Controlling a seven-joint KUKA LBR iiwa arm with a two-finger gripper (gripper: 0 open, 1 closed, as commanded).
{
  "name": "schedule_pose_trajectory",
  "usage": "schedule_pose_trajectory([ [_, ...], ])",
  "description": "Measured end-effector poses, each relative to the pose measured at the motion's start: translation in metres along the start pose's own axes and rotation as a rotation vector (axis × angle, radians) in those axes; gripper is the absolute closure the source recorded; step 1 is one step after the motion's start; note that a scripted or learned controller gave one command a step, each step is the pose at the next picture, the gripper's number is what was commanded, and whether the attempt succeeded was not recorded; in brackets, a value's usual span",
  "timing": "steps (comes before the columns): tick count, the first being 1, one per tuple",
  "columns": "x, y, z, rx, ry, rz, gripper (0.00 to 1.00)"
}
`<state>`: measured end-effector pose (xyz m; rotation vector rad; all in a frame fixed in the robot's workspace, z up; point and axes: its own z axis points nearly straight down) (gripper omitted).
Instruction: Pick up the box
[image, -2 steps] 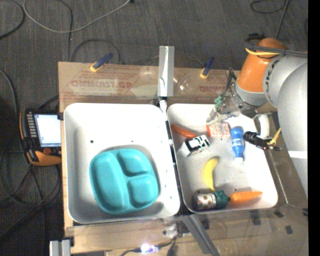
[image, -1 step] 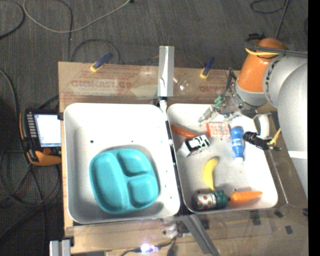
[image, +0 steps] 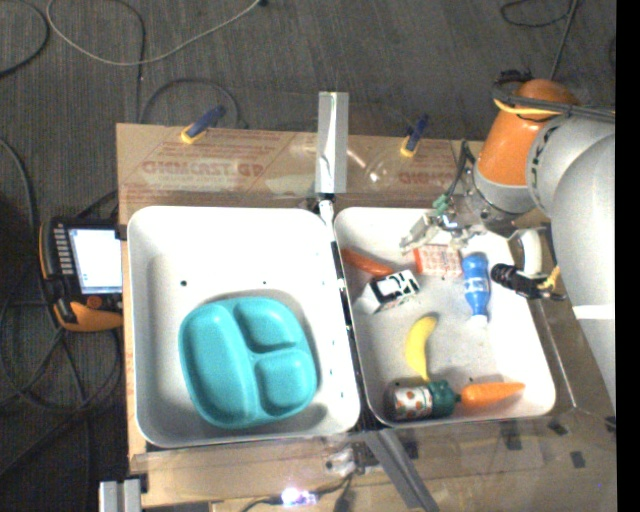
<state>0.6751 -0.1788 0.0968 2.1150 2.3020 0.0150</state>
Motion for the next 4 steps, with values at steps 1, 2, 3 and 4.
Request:
schedule_pose_trajectory([
  [1,0.000,0.000,0.000,-0.001,-0.001,0.000,0.00],
  [2,-0.001,0.002,-0.012,-0.008,-0.006,-0.001,1.00],
  [3,-0.001,0.002,-0.011,-0.007,-0.006,-0.001,0.00],
  [4,0.000,0.000,0.000,-0.002,-0.005,-0.003,0.00],
])
